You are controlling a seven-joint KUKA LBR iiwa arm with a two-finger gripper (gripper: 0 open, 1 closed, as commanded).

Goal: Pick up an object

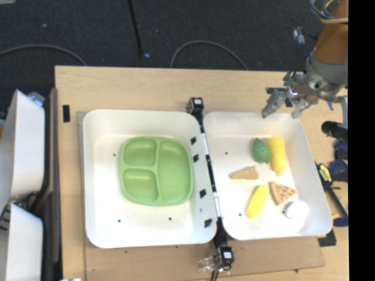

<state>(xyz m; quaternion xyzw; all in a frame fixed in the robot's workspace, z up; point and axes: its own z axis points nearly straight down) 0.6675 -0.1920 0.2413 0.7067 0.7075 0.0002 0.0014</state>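
Target pick: the long yellow plastic corn cob (pixel 278 154) looks the likeliest, lying in the right white bin (pixel 234 218), upper half, its long axis running almost straight up and down the view.
Neighbour on its left: a green lumpy broccoli-like toy (pixel 261 150) sits touching or just beside the cob, so the cob's left flank is crowded.
Other candidates: a tan cone-shaped wedge (pixel 244 172) near the bin's middle, a shorter yellow banana-like piece (pixel 256 201) tilted below it, an orange pizza-slice toy (pixel 283 191), and a white round ball (pixel 296 210) down by the lower right corner.
Gripper: the grey two-finger gripper (pixel 283 107) hangs over the bin's far rim, upper right; its fingers look spread apart and nothing sits between them.
Key relation: the cob lies down the view from the gripper and almost directly in line, near but clearly apart.
Approach judgement: closing across the cob's short width, fingers to left and right, seems best, though the green toy leaves little room on one side.
Open room: the cob's right side has bare bin floor before the right wall.
Left bin: a light green sectioned plastic tray (pixel 157 170) sits well apart, across the centre divider.
Bench: pale wooden bench (pixel 146 86) surrounds both bins.
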